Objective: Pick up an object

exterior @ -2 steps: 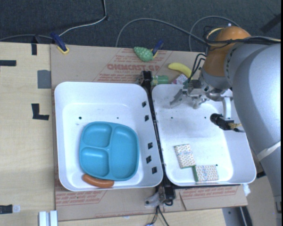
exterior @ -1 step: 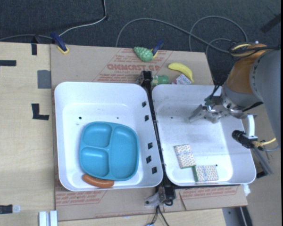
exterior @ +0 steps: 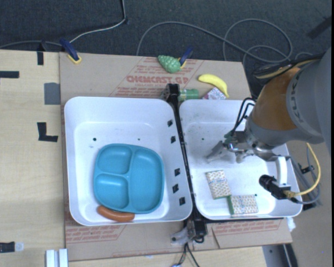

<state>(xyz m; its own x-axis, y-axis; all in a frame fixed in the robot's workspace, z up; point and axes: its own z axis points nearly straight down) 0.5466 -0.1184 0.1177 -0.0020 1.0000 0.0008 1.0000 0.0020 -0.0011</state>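
Arm hangs over the right bin (exterior: 267,214), gripper (exterior: 229,149) w/ fingers spread wide, nothing between them. Best move, by the look: drop straight down a bit nearer, onto the patterned packet (exterior: 217,183), straddling its short sides. Packet is flat, pale, speckled, lying just below the fingertips; a green-edged packet (exterior: 244,204) sits beside it. Farther off, the blue divided plate (exterior: 128,178) in the left bin.

Even overhead light, soft shadows, bright white bins (exterior: 122,107), slightly soft focus
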